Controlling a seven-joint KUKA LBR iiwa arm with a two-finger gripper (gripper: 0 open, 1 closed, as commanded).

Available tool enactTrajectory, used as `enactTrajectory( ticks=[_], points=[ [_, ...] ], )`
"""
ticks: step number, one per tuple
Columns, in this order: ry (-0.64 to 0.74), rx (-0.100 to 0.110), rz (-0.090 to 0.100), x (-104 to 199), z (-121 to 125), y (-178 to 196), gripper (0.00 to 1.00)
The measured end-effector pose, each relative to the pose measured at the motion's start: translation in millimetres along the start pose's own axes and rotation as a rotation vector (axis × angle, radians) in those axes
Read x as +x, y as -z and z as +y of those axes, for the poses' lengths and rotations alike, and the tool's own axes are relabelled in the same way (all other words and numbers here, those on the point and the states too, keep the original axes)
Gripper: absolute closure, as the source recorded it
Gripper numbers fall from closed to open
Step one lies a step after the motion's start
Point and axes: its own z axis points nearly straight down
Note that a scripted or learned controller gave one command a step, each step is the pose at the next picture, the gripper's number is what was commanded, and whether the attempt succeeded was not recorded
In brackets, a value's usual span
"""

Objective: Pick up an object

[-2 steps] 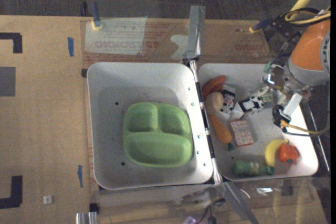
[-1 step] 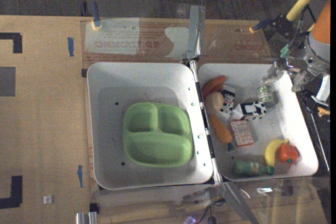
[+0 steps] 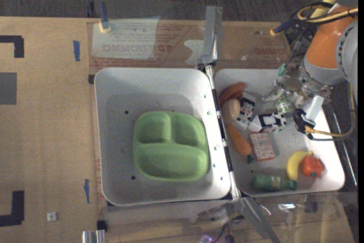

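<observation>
Bench (image 3: 45, 122): tan board with black and blue tape marks, bearing two white bins side by side.
Left bin (image 3: 114, 88): holds one green tray (image 3: 170, 146) with three compartments, lying a little right of the bin's middle; nothing lies in the compartments.
Divider (image 3: 219, 139): the two bins' rims meet here, touching along a line of rivets.
Right bin (image 3: 335, 179): holds all the loose objects.
Left side of right bin: a red sausage (image 3: 232, 91) at the top, a tan potato (image 3: 231, 109) just below it, an orange carrot (image 3: 240, 139) lower still, tilted along the rim.
Middle of right bin: two black-and-white cartons (image 3: 245, 110) and (image 3: 273, 120) near each other; a pink box (image 3: 262, 145) below them; a green bottle (image 3: 274, 182) on its side near the front wall.
Right front corner: a yellow banana (image 3: 295, 163) touching a red-orange pepper (image 3: 311, 165).
Arm (image 3: 330, 48): grey with orange band, reaching over the right bin's upper right part.
Gripper (image 3: 287, 101): low over the bin, near the right carton; nothing seen held; cannot tell if it is released or clenched.
</observation>
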Motion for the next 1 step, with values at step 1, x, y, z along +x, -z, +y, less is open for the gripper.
enactTrajectory(
  ticks=[1],
  points=[
    [0.106,0.001,0.000,15.0,-21.9,0.8,0.00]
  ],
)
